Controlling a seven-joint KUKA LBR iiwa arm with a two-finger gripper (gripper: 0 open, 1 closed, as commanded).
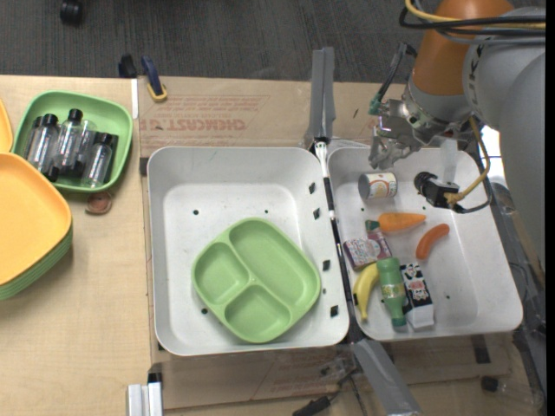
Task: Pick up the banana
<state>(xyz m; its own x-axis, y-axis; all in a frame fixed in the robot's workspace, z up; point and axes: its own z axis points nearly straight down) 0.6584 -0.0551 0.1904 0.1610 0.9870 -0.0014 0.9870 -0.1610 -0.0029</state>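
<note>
The curved yellow banana (364,289) lies at the right white bin's (486,319) near-left edge, touching a green plastic bottle (392,293). The two-finger gripper (386,152) hangs above the far-left corner, its state unreadable.

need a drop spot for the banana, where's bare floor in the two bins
Left bin: bare along the far wall and corners, around the green tray. Right bin: bare near-right, right of the carton. Crowded by the banana, bottle and carrot.
</note>
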